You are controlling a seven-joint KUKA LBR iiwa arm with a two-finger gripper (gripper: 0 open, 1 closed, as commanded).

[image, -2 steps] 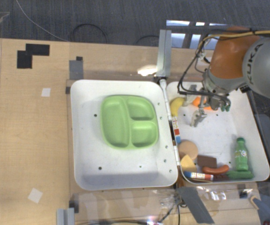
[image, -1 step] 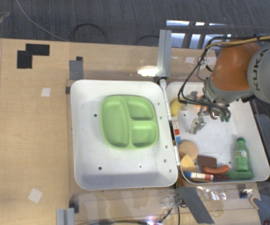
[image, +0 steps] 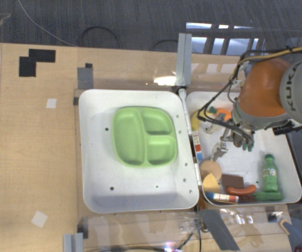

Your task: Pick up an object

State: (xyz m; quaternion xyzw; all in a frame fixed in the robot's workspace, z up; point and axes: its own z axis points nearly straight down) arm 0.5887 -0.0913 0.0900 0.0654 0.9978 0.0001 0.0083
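Observation:
My gripper hangs over the middle of the right bin, under the grey wrist with its orange band. Just below it, at the bin's front left, lie a tan round piece and a yellow wedge. Along the front wall sit a brown block, a red sausage and a marker. A green bottle lies at the front right. An orange item and a yellow item lie at the back left, partly hidden by cables. Nothing is seen held.
The left bin holds a green divided plate. A wall with several coloured labels separates the two bins. Black cables run from the wrist across the back of the right bin.

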